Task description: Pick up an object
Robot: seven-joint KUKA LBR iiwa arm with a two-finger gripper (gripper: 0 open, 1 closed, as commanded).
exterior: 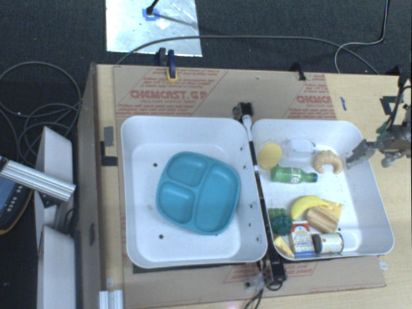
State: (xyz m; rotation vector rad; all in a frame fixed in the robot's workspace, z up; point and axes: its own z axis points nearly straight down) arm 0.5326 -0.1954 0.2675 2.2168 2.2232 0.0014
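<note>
The task is at its opening step, by my reading: nothing is lifted, and the arm waits at the edge of the right bin [370, 192], so the next move calls for choosing one piece, travelling left over it and coming down between crowded neighbours. Nearest the camera in that bin lie a small jar on its side [325, 243] and a little carton [300, 239] touching it, with a dark green broccoli piece [280, 221] just to their left; behind them a banana [308, 205] rests against a bread roll [322, 219]. Farther back a green bottle [293, 174] lies flat, a croissant [328, 161] sits to its right, a yellow lemon-like piece [270, 153] to its far left, and a clear cup (hard to make out against the white) [300, 149] between. The croissant stands most apart and closest to the arm, so it looks the easiest choice. The gripper [386, 148] hangs over the bin's far right rim, holding nothing; whether its fingers are spread or closed I cannot tell. The left bin [145, 140] holds a blue divided plate [197, 192]. Both bins sit on a cardboard sheet [193, 89] atop the bench, and beyond it lie dark carpet, loose cables [270, 38] and a shiny foil square [152, 17].
</note>
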